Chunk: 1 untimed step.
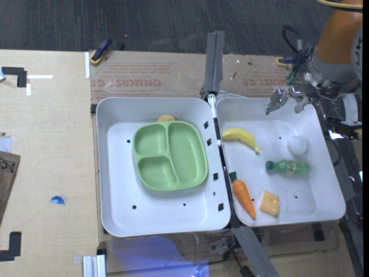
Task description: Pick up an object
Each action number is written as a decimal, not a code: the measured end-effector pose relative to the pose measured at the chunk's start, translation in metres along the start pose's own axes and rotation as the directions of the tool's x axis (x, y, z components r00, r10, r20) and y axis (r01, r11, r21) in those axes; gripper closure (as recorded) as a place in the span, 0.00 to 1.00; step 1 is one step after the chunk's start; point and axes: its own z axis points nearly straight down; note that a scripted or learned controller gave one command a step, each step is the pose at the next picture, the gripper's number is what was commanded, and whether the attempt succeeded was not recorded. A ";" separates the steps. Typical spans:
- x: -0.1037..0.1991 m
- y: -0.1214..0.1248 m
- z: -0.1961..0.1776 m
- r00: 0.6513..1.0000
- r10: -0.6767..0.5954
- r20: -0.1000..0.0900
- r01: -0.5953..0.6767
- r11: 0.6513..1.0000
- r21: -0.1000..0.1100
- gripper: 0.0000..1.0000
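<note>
The gripper hangs with fingers apart, grasping nothing, at 12 o'clock of the right bin; beyond it lie brown cardboard and dark floor.

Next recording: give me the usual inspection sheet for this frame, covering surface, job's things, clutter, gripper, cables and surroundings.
Surface: wooden bench bearing two white bins, left bin and right bin, side by side.
Job's things: in the right bin, a banana, a green bottle lying on its side, a carrot, a cracker-like yellow square and a white ball. In the left bin, a green divided plate with a small yellow thing behind it.
Clutter: blue scrap on the bench; blue clip at the bench's back edge.
Gripper: gripper above the right bin's far edge, holding nothing.
Cables: dark cables near the wrist.
Surroundings: dark floor beyond the bench.
</note>
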 end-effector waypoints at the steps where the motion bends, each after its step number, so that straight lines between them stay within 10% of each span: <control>1: 0.031 -0.012 0.110 0.998 0.062 0.000 -0.062 0.998 -0.003 0.00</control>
